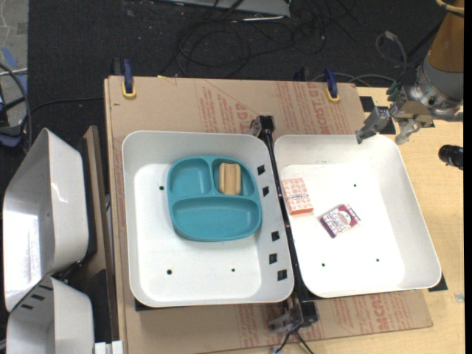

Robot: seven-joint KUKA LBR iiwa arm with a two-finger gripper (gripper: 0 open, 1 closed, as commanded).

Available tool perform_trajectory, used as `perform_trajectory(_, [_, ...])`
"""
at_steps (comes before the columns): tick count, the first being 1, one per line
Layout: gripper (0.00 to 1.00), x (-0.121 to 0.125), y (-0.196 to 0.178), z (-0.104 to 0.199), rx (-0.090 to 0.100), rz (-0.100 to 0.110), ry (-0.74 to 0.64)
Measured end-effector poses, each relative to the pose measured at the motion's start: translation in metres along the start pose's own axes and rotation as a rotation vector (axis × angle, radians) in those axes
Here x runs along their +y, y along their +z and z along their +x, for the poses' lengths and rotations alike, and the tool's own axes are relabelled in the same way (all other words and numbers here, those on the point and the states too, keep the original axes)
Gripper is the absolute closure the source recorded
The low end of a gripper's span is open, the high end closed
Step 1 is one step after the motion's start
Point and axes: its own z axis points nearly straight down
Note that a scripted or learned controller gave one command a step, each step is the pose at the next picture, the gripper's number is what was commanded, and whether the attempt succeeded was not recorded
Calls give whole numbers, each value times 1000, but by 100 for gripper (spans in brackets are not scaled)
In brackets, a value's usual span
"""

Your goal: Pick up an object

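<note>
Well below claw [385, 127]: purple packet [340, 220]

The arm [450, 35] shows a broad orange band above a pale grey, rounded wrist section. Below that sits a silvery metal block with small fittings, from which the claw [386, 131] spreads as two thin, dark-tipped fingers [366, 131] angled apart.
</note>
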Motion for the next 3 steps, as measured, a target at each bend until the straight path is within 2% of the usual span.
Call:
perform_trajectory(1, [0,2,-7,1,-2,-11,-2])
perform_trajectory(3, [0,-11,110,13,-1,-5,1])
